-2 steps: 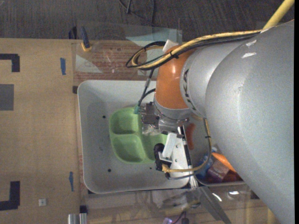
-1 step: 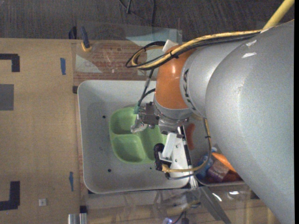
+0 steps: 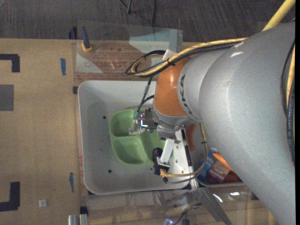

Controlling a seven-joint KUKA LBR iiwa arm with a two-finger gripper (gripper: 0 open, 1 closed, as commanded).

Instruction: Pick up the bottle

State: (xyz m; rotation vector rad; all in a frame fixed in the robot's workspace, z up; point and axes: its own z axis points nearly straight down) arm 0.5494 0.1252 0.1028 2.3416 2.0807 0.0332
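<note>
While the end effector hangs over the two-compartment green plastic dish in the shallow white bin, what looks like the bottle, an orange plastic one with a blue cap, lies apart in the neighbouring bin, partly under the grey arm. Whether the end effector is released or clenched I cannot tell. A good pick, I judge, means crossing to that bin and closing squarely across the bottle's body.
</note>
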